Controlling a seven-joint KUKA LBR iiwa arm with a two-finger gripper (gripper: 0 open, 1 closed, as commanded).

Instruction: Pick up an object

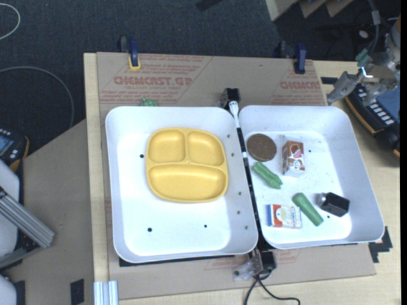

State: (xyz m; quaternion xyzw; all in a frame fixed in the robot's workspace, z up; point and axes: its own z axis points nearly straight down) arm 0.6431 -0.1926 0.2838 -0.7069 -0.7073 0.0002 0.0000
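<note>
Bench board (pixel 191 75), brown, two blue clamps (pixel 133 49) at far edge; two white bins (pixel 127 170) side by side.

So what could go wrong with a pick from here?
The green cylinder lies close to the black block and the small card box, so a descent may nudge neighbours. The brown disc lies flat, probably hard to pinch. The gripper sits beyond the right bin's far corner.
</note>
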